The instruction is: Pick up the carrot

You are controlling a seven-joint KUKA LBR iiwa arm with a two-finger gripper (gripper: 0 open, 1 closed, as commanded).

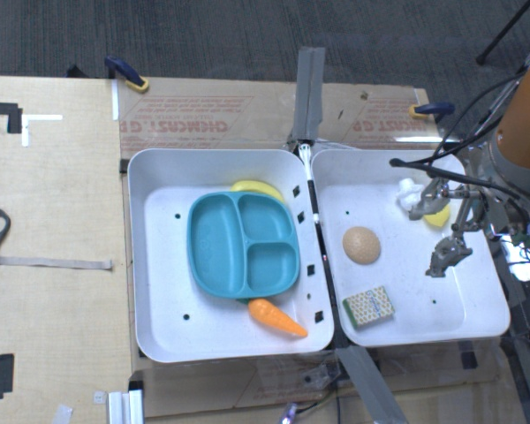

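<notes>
camera view / gripper: the gripper [443,256] is seen hanging over the right bin [477,321], toward that bin's right side; whether it's spread or pinched together can't be told from this angle, too much cable and linkage clutter around it

camera view / carrot: the carrot [276,318] is found well off to the gripper's left and a bit nearer the camera, lying flat in the left bin [146,263], right against the near edge of the teal divided plate [244,242]

camera view / progress: nothing is judged done so far, tbh. The carrot hasn't been lifted or even reached, and the divider between the bins sits between it and the gripper. Crossing over, coming down, closing and lifting are all left

camera view / other stuff: a tan egg-shaped thing [362,245] is seen to the gripper's left, a small patterned box [368,306] left and nearer the camera, something yellow [437,216] just beyond the gripper, and a yellow item [258,188] peeking out past the plate's far rim

camera view / writing: mirrored red lettering is printed on the cardboard [194,117] beyond the bins; it looks like "CHEMICALS" flipped but can't be read for sure. Print on the box is too small to be made out
</notes>
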